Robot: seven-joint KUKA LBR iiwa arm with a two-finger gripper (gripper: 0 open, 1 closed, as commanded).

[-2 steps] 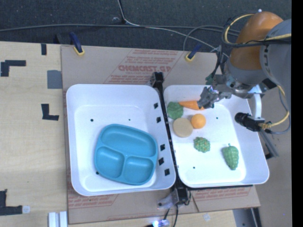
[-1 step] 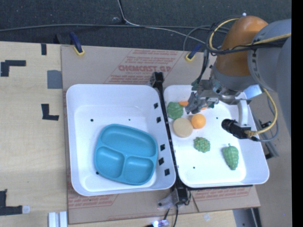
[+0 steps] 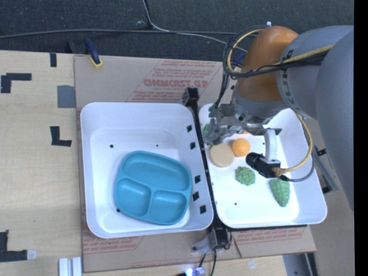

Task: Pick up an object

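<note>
Quick progress check on the pick: as far as I can see, nothing's off the bin floor yet. The pincer (image 3: 214, 130) sits low at about 10 o'clock in the right-hand shallow white bin (image 3: 313, 211), tucked up near the wall it shares with the left-hand shallow white bin (image 3: 95, 125). Honestly I can't tell whether it's open or closed, because the wrist hardware covers too much of it. The likeliest target is the flat beige round disc (image 3: 221, 155), just beside the pincer at its 6 o'clock and at roughly 9 o'clock in that bin. I can't say whether the two touch. At the disc's 2 o'clock is a small orange ball (image 3: 241, 147), and those two look like they're touching or nearly so. Further in there's a bumpy green floret-shaped piece (image 3: 245, 176) near the middle of the bin. A longer green leafy-looking piece (image 3: 281, 192) lies at about 4 o'clock, well apart from the pincer. All four look to be resting on the bin floor. The other bin has a blue plastic divided tray (image 3: 152, 187) lying in it (not a likely pick from where the arm is, I'd guess). My read: the approach is done or nearly done, and the grab, the lift and checking that something actually came up are all left to do. With the disc lying so flat and so close to the wall, I wouldn't bet on a clean grip.
</note>
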